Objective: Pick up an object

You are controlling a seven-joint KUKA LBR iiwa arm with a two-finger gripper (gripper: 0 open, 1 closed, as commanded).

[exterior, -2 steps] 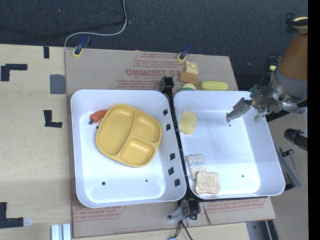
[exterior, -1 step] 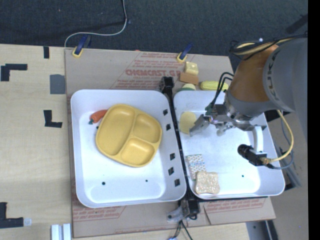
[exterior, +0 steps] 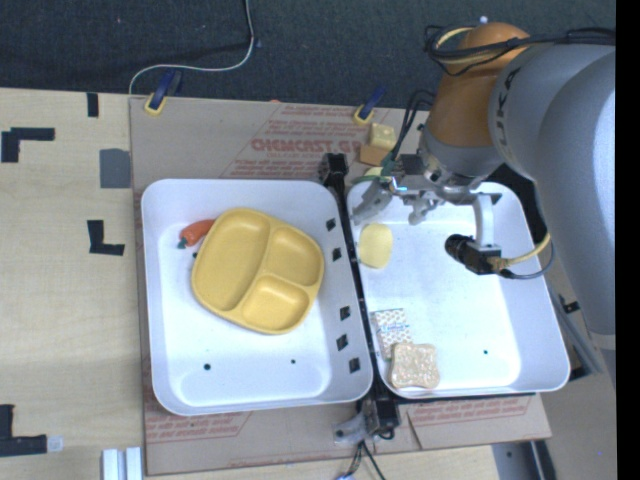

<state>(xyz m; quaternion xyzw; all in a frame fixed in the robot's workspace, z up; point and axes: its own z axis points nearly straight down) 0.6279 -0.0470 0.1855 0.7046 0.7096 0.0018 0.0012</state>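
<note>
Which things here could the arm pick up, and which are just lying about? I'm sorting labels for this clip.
Pickable objects:
yellow divided plate in the left bin
orange item partly under that plate
pale yellow lump in the right bin
patterned packet
speckled tan piece
gripper, above the right bin

Lying about:
blue clamps on the cardboard
white cable

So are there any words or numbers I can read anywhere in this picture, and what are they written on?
"CHICAGO..." or something close: faint red letters on the brown cardboard sheet above the left white bin, too blurred to be sure of.
More red print on the cardboard below the bins: too small to read.
The black marks on the wooden bench: shapes, not letters.
</note>
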